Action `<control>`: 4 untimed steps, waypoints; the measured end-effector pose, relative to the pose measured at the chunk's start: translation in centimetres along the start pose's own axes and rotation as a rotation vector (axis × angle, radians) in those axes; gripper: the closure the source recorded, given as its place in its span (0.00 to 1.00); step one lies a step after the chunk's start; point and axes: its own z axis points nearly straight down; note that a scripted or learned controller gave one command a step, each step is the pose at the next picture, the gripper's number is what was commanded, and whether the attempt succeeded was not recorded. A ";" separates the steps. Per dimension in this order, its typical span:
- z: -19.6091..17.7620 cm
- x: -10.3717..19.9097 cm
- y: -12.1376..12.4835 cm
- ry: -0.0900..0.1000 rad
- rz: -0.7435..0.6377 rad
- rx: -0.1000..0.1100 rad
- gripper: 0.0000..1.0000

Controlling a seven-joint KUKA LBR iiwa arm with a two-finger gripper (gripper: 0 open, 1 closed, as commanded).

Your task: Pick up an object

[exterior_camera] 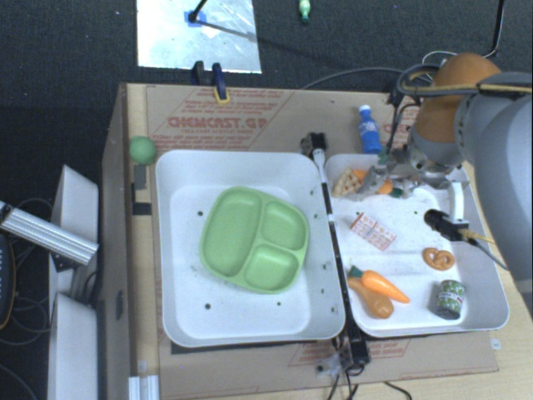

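Two white bins sit on the brown bench, a green divided plate (254, 238) in the left one, and the gripper (381, 177) is down at the right bin's (483, 311) far corner by a pizza slice (348, 182), fingers too blurry to call, carrot (381, 283) near the front.

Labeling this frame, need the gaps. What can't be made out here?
- Gripper, camera view: wrist and blur hide whether it is open or shut.
- Items under it at the right bin's far end: partly covered, identity unclear.
- Small can: label too small to read.
- Arm: cut off by the right edge.
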 end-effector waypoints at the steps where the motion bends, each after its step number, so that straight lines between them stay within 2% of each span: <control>1: 0.0 -0.4 0.0 0.000 0.002 -0.001 0.00; 2: 0.0 0.3 0.0 -0.006 0.004 -0.003 0.00; 4: 0.0 -0.2 0.1 -0.002 0.003 -0.005 0.00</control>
